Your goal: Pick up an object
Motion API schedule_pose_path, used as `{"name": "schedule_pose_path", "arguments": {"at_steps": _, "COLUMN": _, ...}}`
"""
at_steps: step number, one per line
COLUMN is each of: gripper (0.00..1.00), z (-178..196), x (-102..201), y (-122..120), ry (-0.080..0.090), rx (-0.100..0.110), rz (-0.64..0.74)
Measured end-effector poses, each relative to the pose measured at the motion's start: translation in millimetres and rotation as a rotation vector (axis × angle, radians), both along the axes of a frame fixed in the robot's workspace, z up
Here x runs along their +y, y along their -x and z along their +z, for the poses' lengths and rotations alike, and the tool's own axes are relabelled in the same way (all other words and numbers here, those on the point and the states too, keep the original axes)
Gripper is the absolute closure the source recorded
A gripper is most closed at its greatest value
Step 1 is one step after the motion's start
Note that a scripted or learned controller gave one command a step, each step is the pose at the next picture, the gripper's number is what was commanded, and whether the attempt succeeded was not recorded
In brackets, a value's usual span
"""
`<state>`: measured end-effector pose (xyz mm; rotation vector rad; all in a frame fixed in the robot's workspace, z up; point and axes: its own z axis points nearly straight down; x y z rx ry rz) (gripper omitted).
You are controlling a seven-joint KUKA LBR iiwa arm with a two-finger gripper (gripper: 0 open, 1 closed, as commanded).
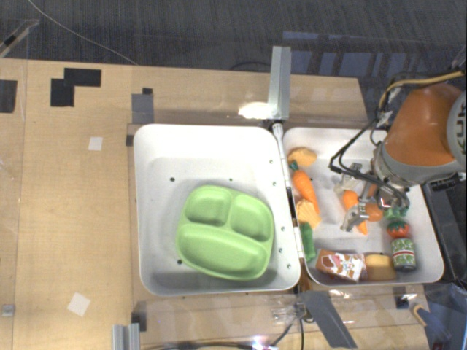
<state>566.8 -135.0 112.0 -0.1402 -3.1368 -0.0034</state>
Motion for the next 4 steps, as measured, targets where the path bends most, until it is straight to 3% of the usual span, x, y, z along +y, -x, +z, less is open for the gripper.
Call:
{"name": "schedule_pose_path", "arguments": {"at_steps": 1, "gripper": 0.00, "z": -22.0, "x": 23.2, "y": -11.1, "ry": 0.003, "rx": -0.015, "rz": -0.076}}
{"name": "schedule_pose_path", "arguments": {"at_steps": 2, "gripper": 1.00, "z": -7.1, "x": 24.3, "y": -15.8, "ry": 0.005, "rx": -0.030, "rz": -0.069}}
{"name": "schedule_pose_path", "arguments": {"at_steps": 3, "gripper": 1.00, "z": 36.3, "x": -30.8, "y": -34.4, "ry": 0.007, "rx": -0.013, "rz": 0.702}}
{"name": "schedule_pose_path", "arguments": {"at_steps": 4, "gripper": 1.00, "z": -20.3, "x": 28.8, "y": 17.5, "ry": 0.007, "rx": -0.016, "rz": 0.802}}
